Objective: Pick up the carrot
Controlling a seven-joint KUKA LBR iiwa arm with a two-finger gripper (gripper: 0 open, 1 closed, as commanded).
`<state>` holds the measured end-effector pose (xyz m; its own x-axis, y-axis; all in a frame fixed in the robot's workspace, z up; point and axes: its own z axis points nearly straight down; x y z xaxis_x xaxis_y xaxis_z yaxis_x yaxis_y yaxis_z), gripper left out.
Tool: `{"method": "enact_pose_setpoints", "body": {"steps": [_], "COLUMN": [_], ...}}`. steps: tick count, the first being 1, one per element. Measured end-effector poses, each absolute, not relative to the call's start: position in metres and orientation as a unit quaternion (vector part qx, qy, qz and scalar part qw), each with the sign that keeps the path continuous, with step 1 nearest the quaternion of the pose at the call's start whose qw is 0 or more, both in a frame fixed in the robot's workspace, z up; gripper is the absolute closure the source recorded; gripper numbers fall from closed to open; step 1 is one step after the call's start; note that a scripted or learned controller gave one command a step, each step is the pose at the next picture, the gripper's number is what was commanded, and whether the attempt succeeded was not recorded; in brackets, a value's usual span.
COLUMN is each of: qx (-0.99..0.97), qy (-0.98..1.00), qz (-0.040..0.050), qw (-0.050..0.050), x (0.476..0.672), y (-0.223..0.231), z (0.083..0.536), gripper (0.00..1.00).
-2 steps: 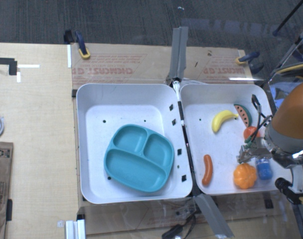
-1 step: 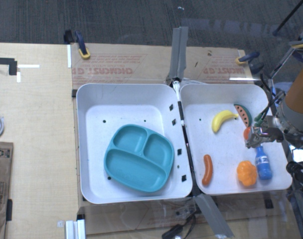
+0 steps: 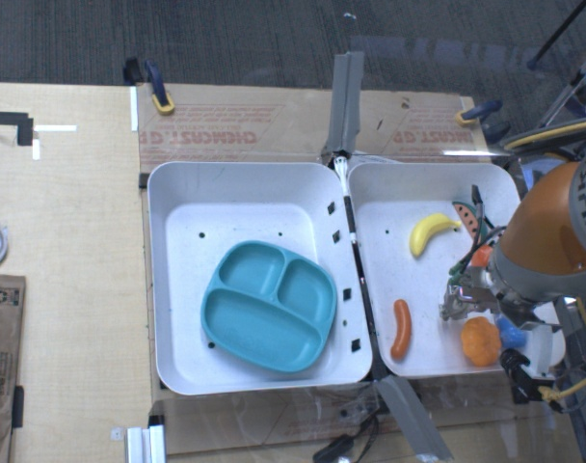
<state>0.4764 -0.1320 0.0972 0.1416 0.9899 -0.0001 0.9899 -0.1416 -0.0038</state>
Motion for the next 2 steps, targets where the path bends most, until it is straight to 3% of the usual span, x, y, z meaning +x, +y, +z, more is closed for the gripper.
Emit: {"method": "enact_pose_setpoints", "body": {"steps": [1,2], "qx": [-0.755,-0.766], "qy": [-0.656,-0.643], "qz": [0.0000,-0.0059], "qw": [0.000,0.010], "x": [0.478,0.481], "y": [-0.132,-0.180], "z": [0.098,0.092], "gripper": [0.00,0.00]}}
